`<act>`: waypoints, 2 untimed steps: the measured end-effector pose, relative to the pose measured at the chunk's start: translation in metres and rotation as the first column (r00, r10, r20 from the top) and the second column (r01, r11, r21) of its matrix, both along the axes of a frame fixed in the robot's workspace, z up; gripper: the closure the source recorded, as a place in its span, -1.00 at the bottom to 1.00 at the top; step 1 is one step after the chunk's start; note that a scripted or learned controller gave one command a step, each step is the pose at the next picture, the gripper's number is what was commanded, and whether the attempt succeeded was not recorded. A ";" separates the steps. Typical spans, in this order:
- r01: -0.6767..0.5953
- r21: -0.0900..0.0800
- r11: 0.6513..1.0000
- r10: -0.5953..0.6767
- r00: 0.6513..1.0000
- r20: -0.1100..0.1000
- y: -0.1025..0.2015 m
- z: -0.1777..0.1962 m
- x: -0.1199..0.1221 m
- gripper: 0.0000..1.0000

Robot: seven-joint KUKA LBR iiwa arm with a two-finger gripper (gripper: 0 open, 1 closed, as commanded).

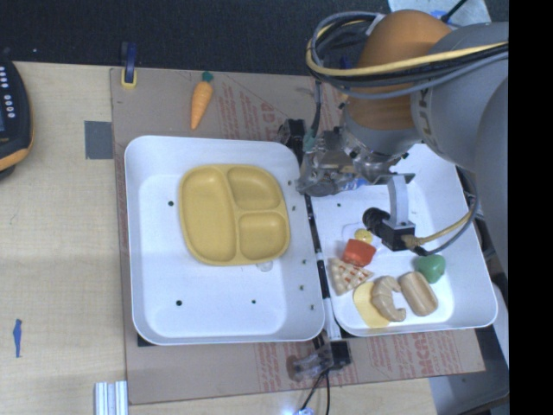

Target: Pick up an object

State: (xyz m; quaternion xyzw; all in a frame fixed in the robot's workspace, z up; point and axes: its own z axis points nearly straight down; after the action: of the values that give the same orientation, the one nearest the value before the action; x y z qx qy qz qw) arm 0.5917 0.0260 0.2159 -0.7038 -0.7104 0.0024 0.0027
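Above the top left corner of the right bin (473, 277) hangs my gripper (333, 173), just to the right of the yellow divided plate's (233, 213) upper right corner, and I cannot tell if it is open or closed, because my own wrist covers it. Largest is the left bin (138, 232), white and shallow, which holds the plate a little above its middle. The right bin touches it on the side right of the plate. All the objects I may pick lie in this right bin, to the right of the plate and lower than it, close together. A brown bread roll (418, 292) lies farthest from the plate, and a pale croissant (389, 299) is touching it on the plate side and rests on a flat yellow slice (368, 309). A waffle wedge (349, 276) is nearest to the plate. Above the plate, outside both bins, lies an orange carrot (200, 100). A red piece (359, 252) sits just above the wedge, and a small green piece (430, 267) just above the roll.
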 end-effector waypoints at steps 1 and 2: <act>0.002 -0.002 1.000 -0.002 1.000 0.000 0.009 -0.014 -0.012 1.00; 0.004 -0.002 1.000 -0.004 1.000 0.001 0.008 -0.003 -0.011 1.00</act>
State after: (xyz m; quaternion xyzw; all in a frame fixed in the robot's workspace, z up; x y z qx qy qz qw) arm 0.5806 0.0338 0.2130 -0.7053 -0.7089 0.0029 0.0016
